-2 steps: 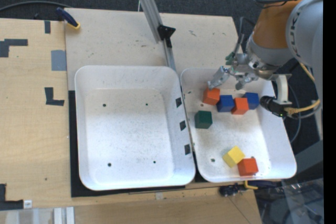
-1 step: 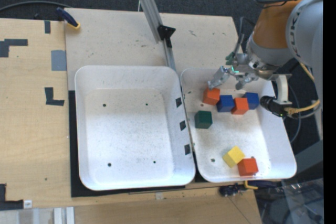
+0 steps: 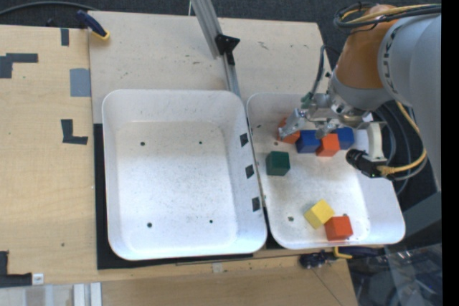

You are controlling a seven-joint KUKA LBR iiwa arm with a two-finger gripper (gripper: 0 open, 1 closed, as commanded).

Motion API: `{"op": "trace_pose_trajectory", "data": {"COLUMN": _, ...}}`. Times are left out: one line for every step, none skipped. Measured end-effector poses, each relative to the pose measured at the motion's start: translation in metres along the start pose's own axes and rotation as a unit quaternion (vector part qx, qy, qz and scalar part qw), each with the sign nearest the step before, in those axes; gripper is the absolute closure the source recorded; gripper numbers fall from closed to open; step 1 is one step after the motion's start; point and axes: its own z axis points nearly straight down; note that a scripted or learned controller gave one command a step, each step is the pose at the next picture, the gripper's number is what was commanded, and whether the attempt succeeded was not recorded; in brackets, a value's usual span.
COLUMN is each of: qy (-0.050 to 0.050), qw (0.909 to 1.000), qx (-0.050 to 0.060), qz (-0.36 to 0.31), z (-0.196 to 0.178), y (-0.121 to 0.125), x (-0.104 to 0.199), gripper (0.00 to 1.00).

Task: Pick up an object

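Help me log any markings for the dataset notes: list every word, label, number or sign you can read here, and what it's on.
None can be read.
The grey tape pieces on the bench are blank shapes.
The blocks, bins and arm show no lettering.

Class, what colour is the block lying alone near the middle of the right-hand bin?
Dark green: the block shows best in the camera view.

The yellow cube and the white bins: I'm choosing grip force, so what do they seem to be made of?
The yellow cube looks like painted wood or hard plastic: flat faces, sharp edges, even matte colour; which of the two stays open. The white bins look like thin moulded plastic: rounded corners, raised rims and a faint sheen.
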Motion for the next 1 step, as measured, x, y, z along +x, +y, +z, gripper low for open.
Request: {"op": "trace_pose_trajectory", "data": {"qy": -0.002, "qw": 0.9999, "qx": -0.010, "qz": 0.000, "z": 0.0313, "y": 0.0047, "x": -0.0013, "gripper": 0.00}}
